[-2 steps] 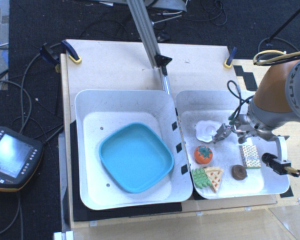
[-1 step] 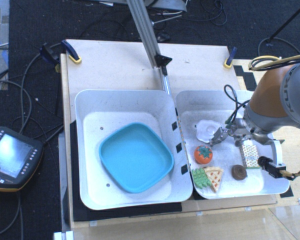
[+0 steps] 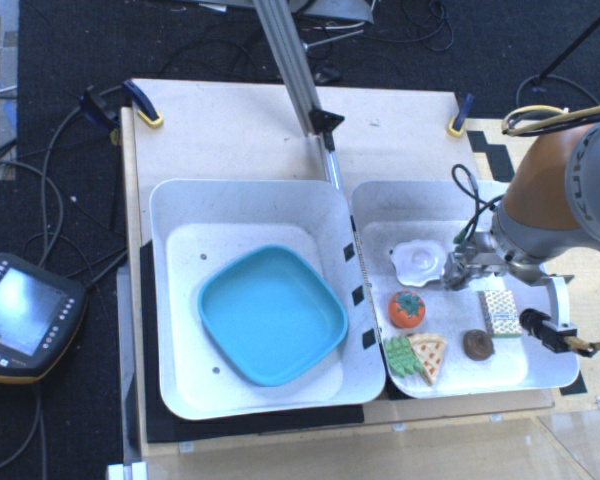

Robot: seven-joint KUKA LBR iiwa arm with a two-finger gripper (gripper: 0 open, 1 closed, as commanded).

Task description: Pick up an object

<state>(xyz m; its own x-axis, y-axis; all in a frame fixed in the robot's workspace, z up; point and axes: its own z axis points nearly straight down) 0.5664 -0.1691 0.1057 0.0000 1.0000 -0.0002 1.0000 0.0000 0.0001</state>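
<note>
Gripper [image 3: 458,271] low in right bin [image 3: 380,208], just right of white fried-egg toy [image 3: 418,260], fingers' state can't tell, tomato [image 3: 407,309], pizza slice [image 3: 427,356], brown disc [image 3: 478,344] nearby, blue tray [image 3: 271,313] in left bin [image 3: 180,208]

This is a robotics lab. A pale wooden worktop [image 3: 230,128] stands on dark carpet strewn with black cables [image 3: 60,198], with yellow-tipped clamps [image 3: 145,113] at its far corners. A handheld control pendant with a lit screen [image 3: 20,313] lies at the left, and a slanted aluminium camera mast [image 3: 290,58] rises from the far side.
</note>
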